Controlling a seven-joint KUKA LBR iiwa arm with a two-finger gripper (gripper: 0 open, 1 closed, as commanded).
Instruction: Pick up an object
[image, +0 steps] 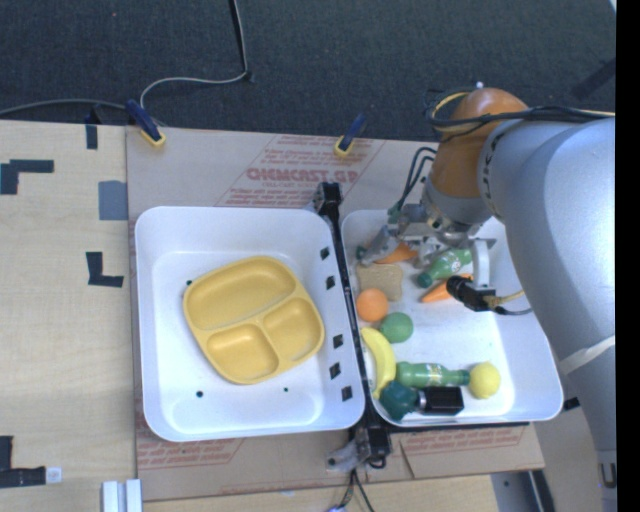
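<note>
Two-finger gripper (405, 243), finger state indeterminable, low over small toys at the back of the right shallow white bin (530, 385).

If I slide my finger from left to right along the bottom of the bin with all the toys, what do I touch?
Banana → dark teal ball → green bottle → black block → yellow lemon.
</note>
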